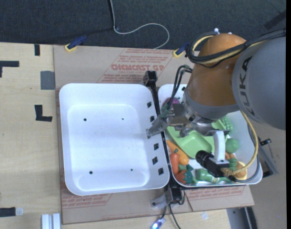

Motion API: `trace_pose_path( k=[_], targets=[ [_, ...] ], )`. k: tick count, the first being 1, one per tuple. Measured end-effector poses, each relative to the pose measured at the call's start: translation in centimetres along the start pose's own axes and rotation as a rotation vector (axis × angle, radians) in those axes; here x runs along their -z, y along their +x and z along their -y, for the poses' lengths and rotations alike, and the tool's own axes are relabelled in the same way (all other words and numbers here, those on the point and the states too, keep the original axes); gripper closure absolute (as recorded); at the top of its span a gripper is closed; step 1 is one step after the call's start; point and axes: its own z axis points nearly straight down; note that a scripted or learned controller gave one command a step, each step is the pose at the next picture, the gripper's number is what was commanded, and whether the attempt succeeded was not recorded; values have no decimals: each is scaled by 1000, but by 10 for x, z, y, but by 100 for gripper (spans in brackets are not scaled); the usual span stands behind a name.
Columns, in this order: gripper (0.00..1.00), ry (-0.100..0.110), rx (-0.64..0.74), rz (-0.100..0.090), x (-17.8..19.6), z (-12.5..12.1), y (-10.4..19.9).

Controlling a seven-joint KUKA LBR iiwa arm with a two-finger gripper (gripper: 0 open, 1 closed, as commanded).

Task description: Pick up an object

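Camera view, light green flat toy (pixel 195 141), orange carrot-shaped piece (pixel 175 161)

Arm (pixel 221 80) hides much of right bin (pixel 255 173); toy pile (pixel 197 168) indistinct.

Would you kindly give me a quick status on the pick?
Gripper low in right bin, grasp unconfirmed. Toys piled beneath. Arm blocks view.

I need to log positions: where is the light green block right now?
In the camera view, the light green block lies in the right bin, just under the arm's wrist, with an orange piece at its lower left.
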Motion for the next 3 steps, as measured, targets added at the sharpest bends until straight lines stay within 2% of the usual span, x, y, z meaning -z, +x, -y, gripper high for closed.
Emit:
trace_pose_path(
  k=[1, 2, 3],
  targets=[
    [0, -5, 4, -1, 108, -2, 80],
    [0, 24, -9, 9, -67, 3, 74],
    [0, 8, -7, 6, -197, 2, 96]
  ],
)
